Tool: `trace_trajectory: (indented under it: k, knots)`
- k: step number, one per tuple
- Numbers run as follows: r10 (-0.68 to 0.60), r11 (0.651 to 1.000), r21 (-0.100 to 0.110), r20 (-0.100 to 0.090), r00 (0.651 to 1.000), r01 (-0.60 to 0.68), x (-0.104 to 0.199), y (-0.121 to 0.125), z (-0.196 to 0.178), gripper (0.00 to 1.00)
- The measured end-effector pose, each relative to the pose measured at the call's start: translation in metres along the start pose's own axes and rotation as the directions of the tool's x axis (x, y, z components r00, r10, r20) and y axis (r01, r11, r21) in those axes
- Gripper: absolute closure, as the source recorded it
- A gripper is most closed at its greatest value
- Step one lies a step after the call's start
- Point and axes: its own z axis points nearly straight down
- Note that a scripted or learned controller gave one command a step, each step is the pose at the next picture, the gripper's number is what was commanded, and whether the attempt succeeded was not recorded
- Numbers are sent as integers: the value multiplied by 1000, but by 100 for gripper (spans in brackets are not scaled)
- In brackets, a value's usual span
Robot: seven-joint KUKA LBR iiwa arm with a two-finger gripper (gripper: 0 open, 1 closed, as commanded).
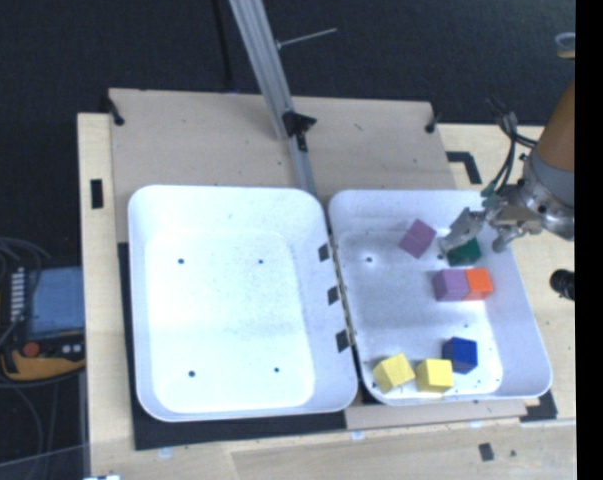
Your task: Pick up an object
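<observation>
The right bin (376, 298) holds several small blocks. My gripper (484, 234) hangs over its upper right part, fingers spread, so it looks open. A dark green block (465, 253) lies just under the left finger (461, 230), partly hidden by it and not clearly between the fingers. A tilted purple block (417, 238) sits to the gripper's left. Below the gripper, a second purple block (448, 285) touches an orange block (479, 284). A blue block (461, 353) and two yellow blocks (393, 372) (435, 374) lie near the bin's front wall.
The left bin (226, 288) stands beside the right one, with black clips along their shared edge (338, 293). A slanted metal post (266, 63) rises behind the bins. The arm's orange band (556, 133) is at the right edge.
</observation>
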Motion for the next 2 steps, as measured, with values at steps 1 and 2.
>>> trace_trajectory:
  k: [1,2]
  knots:
    - [0,1000,0,0,1000,0,0,0,0,0]
    - [1,1000,5,0,1000,-1,0,7,60,0]
